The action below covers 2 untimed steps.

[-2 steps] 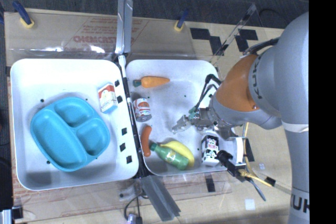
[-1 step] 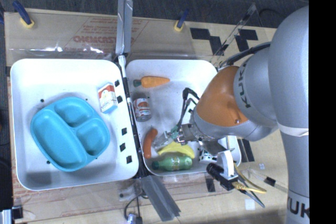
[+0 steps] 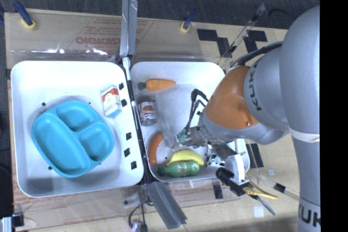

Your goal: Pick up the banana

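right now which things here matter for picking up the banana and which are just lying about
Belongs to the job:
banana, in the right bin
gripper, just above the banana

Just lying about:
green bottle
carrot
can
sausage
small carton
blue divided plate
left bin

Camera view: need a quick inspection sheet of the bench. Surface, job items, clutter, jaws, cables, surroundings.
Surface: two white bins side by side, left bin and right bin, on a bench.
Job's things: banana lies in the right bin near its front edge, touching a green bottle.
Clutter: right bin also has a carrot, a can and a sausage; left bin has a blue divided plate and a small carton.
Grippers: gripper sits just above the banana in this view; jaws' state cannot be told.
Cables: black cable loops by the wrist.
Surroundings: blue clamps on the bench's far edge; dark floor beyond.
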Tool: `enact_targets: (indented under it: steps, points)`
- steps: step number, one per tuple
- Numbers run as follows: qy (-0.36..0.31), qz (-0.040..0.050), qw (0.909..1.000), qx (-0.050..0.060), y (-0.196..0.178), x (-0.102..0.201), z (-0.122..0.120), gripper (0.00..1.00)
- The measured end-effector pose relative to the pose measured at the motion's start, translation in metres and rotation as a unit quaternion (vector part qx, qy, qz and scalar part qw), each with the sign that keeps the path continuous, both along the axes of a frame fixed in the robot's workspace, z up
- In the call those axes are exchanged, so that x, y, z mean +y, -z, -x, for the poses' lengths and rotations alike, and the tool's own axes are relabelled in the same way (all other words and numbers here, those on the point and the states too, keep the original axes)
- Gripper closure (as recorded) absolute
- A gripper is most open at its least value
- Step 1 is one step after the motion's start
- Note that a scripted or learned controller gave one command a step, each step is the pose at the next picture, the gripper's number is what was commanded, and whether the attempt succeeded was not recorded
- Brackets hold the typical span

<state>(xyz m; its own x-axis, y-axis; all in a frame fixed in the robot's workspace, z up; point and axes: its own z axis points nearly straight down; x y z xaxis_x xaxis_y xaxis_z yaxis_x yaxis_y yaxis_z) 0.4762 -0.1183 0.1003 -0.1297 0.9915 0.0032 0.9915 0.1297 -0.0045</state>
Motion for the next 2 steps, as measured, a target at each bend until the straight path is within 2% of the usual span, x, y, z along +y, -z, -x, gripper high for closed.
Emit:
enact_targets:
  steps: [1, 2]
  points:
    - [0.0, 0.0001, 1.0, 0.0, 0.0, 0.0, 0.0, 0.0]
    - [-0.018, 0.0012, 0.9998, -0.002, 0.001, -0.032, 0.0, 0.0]
